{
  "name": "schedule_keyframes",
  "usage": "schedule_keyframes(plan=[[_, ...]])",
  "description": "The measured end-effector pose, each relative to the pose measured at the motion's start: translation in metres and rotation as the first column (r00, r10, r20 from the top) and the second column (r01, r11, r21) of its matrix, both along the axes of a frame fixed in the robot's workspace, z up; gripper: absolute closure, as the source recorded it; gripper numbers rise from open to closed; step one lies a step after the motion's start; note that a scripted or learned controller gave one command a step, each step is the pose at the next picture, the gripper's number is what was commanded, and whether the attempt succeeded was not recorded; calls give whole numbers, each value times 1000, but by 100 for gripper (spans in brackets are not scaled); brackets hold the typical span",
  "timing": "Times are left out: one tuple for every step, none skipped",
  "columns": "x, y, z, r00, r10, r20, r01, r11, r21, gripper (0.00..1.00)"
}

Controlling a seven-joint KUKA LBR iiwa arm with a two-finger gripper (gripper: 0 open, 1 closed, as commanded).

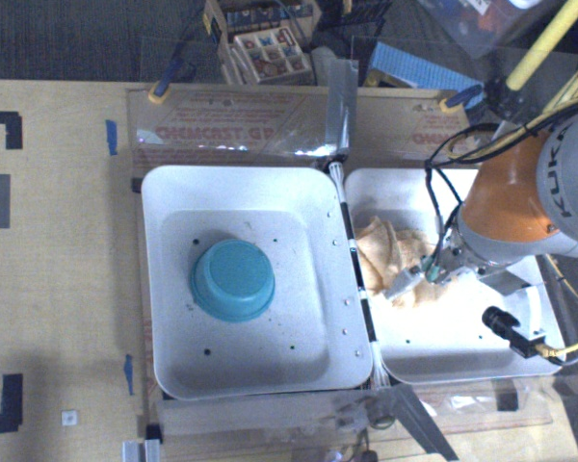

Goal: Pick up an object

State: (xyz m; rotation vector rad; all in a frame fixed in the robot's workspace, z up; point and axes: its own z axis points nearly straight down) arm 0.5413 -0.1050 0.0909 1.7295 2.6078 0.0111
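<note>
The gripper (426, 273) is low in the right shallow white bin (462, 349), touching the crumpled tan cloth (390, 253) (we cannot tell its state). We see the cloth at this bin's left side. A round teal plastic bowl (233, 278) sits upside down in the left white bin (173, 200).

A teal-blue bowl (233, 279) sits upside down in the left white bin (173, 200), whose floor is dotted with small dark specks, and a pale tan, cream-coloured cloth (385, 248) lies in the right white bin (443, 349). The arm (520, 210) is grey with an orange band, black cables run along it, and the worktop (48, 287) is light wood with black squares and blue tape marks.
</note>
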Motion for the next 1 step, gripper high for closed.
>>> schedule_keyframes(plan=[[1, -3, 11, 1000, -6, 6, 6, 1000, 1, 100]])
